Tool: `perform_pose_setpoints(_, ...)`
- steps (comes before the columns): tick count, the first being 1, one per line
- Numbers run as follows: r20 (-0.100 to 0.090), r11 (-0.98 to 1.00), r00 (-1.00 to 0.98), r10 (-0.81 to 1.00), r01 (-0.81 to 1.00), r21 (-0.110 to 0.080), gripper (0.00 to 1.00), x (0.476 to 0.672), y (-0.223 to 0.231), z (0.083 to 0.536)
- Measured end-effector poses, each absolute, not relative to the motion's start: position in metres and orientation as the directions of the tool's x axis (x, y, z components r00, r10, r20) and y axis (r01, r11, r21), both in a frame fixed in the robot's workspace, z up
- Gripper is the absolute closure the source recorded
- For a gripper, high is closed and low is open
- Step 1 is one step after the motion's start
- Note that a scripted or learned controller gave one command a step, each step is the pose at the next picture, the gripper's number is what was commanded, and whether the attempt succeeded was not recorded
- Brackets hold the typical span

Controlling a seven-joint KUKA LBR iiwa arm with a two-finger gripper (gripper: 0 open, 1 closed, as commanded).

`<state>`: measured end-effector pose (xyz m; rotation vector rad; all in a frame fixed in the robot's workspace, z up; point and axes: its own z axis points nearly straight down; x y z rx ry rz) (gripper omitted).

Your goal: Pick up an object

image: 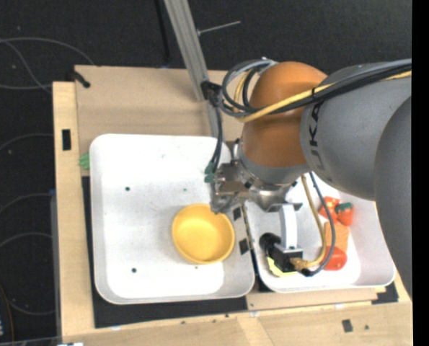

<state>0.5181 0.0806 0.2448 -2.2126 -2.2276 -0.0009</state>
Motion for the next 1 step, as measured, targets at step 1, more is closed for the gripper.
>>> perform_pose_setpoints(1, 0.002, 0.002, -0.002, 1.0, 1.0, 0.001, 0.0, 0.5189, 0.0787, 0.2447)
